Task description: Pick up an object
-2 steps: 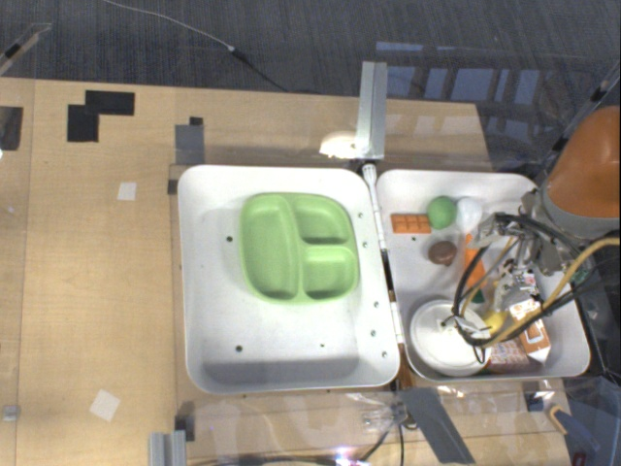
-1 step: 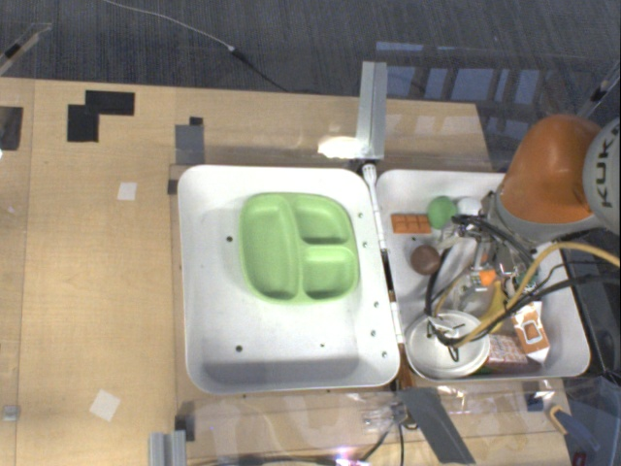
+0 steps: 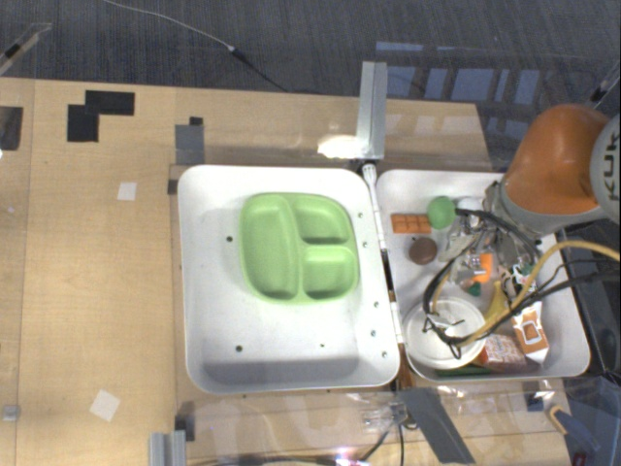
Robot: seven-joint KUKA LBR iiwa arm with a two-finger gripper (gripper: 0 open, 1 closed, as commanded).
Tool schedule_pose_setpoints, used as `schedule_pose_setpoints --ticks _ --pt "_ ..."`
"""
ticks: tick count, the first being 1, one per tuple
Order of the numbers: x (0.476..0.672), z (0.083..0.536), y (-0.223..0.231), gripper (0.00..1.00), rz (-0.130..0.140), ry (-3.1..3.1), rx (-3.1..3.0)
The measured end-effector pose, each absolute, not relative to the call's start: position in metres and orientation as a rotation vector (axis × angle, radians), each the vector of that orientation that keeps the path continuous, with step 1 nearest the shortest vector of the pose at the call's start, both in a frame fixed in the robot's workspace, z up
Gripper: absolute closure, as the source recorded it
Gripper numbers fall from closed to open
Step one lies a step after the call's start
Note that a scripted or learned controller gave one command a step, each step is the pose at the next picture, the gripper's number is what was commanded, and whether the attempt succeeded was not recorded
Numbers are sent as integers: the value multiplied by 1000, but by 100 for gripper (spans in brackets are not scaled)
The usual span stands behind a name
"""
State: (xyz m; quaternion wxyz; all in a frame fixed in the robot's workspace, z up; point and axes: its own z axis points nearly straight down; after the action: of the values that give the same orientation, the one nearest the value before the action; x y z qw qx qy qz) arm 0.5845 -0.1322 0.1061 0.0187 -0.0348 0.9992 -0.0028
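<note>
Setting: a grey arm with an orange band [image 3: 555,163] is reaching in from 3 o'clock over a wooden tabletop [image 3: 87,289] bearing two shallow white bins side by side.
Left bin [image 3: 209,357]: a green divided tray [image 3: 296,246] is lying upside-up near its centre, well apart from the arm.
Right bin [image 3: 577,352]: the pickable clutter is gathering here, which is likely why the arm is working on this side.
Objects: a green ball [image 3: 441,210] is sitting at 12 o'clock of the bin, an orange block [image 3: 408,223] just beside it at 9 o'clock, and a brown round piece [image 3: 422,250] just below that.
Lower bin: a white bowl [image 3: 444,333] is resting at 7 o'clock, with a brown-and-white packet [image 3: 519,343] at 5 o'clock.
Tool [image 3: 477,265]: it is hanging low over the bin's middle, tangled in view with black and yellow cables [image 3: 505,304].
Tool state: its opening is not readable under wiring and wrist, and whether it is touching or holding anything cannot be told.
Small orange item [image 3: 475,282]: it is showing right at the tool, though contact is unclear.
Judgement: the arm appears to be attempting a pick among the middle items.
</note>
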Motion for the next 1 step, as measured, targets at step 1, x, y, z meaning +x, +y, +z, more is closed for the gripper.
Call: schedule_pose_setpoints --ticks 1 --pt "594 265 -125 100 -2 3108 285"
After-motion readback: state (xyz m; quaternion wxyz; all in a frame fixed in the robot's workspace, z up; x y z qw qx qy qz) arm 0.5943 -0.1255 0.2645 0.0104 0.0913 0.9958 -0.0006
